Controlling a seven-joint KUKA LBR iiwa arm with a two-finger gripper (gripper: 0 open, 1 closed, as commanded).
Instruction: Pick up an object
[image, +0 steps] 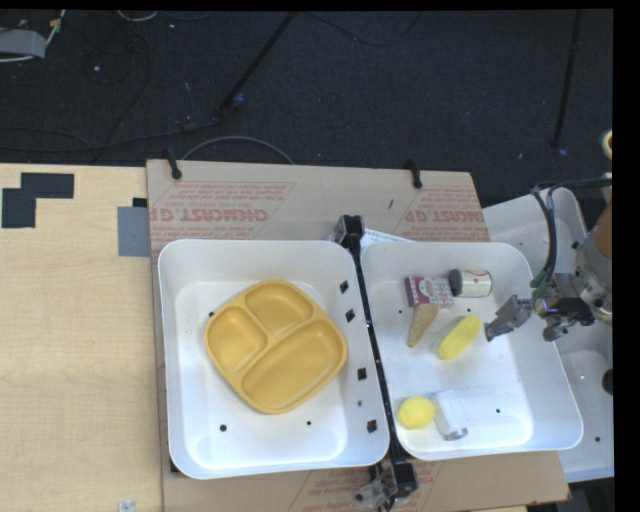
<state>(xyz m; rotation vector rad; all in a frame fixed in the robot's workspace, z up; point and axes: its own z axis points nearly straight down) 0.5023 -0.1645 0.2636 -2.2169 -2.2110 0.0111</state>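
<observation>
Your claw (512, 316), its state something you cannot tell from here, sits just right of the yellow oblong piece (458, 338), whose long axis slants up toward it.

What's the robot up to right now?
Gripper at right bin's edge, nothing held. Yellow lemon-shaped toy just beside it. Cone and small bottle lie close by.

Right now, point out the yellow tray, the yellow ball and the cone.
yellow tray (276, 345), camera view, centre divider.
yellow ball (416, 412), camera view, its middle.
cone (421, 323), camera view, mid-body.
</observation>
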